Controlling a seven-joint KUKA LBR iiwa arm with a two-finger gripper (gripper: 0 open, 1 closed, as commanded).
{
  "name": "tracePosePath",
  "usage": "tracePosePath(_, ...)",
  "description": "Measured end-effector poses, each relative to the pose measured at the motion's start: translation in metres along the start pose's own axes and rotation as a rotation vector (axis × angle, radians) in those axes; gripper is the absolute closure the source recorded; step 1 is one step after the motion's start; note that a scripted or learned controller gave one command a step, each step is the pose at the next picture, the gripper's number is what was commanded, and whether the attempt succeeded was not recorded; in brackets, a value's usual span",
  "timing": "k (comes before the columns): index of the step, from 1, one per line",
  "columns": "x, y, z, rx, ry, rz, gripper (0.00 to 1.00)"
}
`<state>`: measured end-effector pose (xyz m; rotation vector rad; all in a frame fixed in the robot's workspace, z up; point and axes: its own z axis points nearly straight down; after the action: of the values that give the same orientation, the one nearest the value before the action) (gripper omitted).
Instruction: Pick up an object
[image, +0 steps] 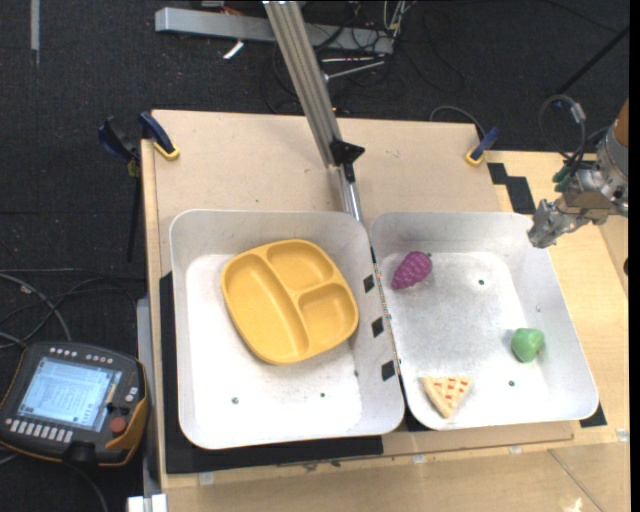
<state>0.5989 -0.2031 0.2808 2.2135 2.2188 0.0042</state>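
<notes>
Two white bins (480, 405) are lying below the gripper (548, 234), its opening unreadable, while the light, stiff-looking purple toy grapes (411, 270) are inviting a grasp across their middle.

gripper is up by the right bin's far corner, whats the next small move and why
Probably bring the gripper forward and down over the green toy, the nearest piece. The gripper sits at the right bin's far right corner with nothing under it, while the green toy lies alone by the right wall, apart from the purple toy and the waffle wedge.
</notes>
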Motion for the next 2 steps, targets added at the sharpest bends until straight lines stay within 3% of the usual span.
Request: tracePosePath(2,0.122,-0.002,0.026,0.008,0.005,-0.006,1.00)
